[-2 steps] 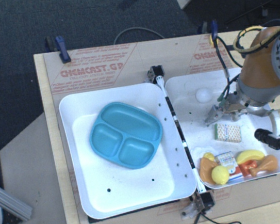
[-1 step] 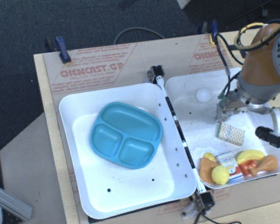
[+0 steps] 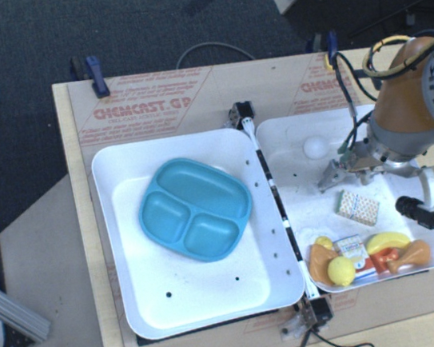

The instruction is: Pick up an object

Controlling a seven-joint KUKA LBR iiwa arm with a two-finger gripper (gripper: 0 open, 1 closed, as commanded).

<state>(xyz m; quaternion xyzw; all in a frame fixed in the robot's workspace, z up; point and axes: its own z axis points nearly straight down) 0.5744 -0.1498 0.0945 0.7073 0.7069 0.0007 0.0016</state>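
Observation:
My gripper (image 3: 337, 175) hangs low over the middle of the right bin (image 3: 288, 135), with the grey arm and its orange band (image 3: 402, 104) behind it at the right. A small white ball (image 3: 313, 147) lies just up and left of the gripper. A small checkered block (image 3: 358, 206) lies just below it, apart from it. At the bin's front edge sits a cluster of toy foods: a yellow lemon (image 3: 341, 270), a banana (image 3: 387, 242), an orange piece (image 3: 320, 258) and a tan piece (image 3: 411, 255). I see nothing held in the gripper.
The left bin (image 3: 127, 247) holds a blue divided plate (image 3: 195, 208) lying slantwise. A black part with cables (image 3: 418, 212) sticks out over the right bin's right side. Blue clamps (image 3: 94, 68) hold the cardboard bench at the back.

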